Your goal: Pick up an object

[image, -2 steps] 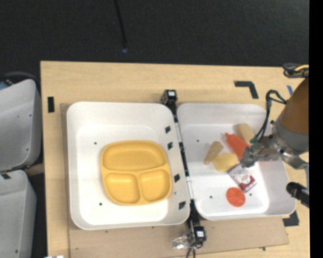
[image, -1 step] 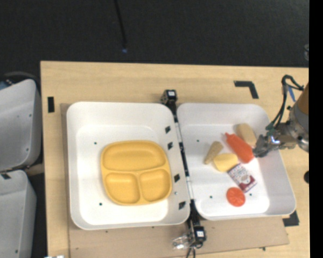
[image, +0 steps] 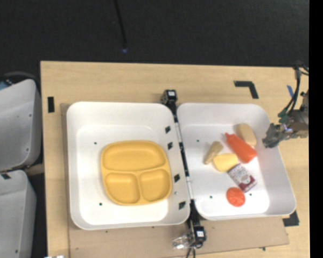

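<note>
Overhead slant view of a wooden counter point(image: 124, 82) bearing 2 shallow white bins side by side.

Left bin point(image: 81, 198): holds 1 yellow tray point(image: 135, 171) with 3 compartments, lying flat near the middle, well apart from the loose items.

Right bin point(image: 204, 117): holds the candidates for the pick, clustered toward its right half. Orange bottle point(image: 241, 147) lying on its side, touching or just beside a tan roll point(image: 246, 134) above it. Yellow block point(image: 225, 162) just below-left of the bottle, with a beige piece point(image: 213, 152) against its upper-left edge. Red packet point(image: 242, 177) lying flat below the block. Red disc point(image: 236, 197) set alone nearest the lower rim, apart from the rest, so probably the easiest to take without disturbing neighbours.

Pincer point(image: 273, 136): seen at the right rim of the right bin, near the bottle and roll, touching none of them. Opening too small and dark to judge; cannot tell whether wide or narrow. Nothing seen between the tips.

Pick judged not yet begun: all items resting on the bin floor.
</note>
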### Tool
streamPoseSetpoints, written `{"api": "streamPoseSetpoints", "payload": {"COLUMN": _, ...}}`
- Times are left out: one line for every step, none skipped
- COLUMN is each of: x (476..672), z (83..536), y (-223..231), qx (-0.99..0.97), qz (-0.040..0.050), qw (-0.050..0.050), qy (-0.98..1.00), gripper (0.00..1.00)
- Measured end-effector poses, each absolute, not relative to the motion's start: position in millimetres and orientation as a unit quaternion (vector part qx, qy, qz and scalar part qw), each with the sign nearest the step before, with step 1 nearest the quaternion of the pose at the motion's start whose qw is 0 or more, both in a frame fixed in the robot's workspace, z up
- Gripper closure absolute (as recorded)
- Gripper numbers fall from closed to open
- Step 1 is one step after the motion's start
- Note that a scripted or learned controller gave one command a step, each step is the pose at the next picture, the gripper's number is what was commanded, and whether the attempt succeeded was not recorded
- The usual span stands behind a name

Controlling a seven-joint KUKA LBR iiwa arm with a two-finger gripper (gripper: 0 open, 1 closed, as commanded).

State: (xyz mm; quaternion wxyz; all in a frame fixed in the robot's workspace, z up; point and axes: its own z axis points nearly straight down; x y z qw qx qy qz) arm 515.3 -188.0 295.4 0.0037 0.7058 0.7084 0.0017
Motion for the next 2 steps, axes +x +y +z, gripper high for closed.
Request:
{"api": "streamPoseSetpoints", "payload": {"x": 531.1, "z": 288.9, "y": -149.4, "qx": 0.705, "qz": 0.0004, "qw": 0.002, "qy": 0.709, "gripper": 1.00}}
{"api": "streamPoseSetpoints", "payload": {"x": 554.9, "z": 281.8, "y": -93.5, "qx": 0.705, "qz": 0.0003, "qw": 0.001, "qy": 0.709, "gripper": 1.00}}
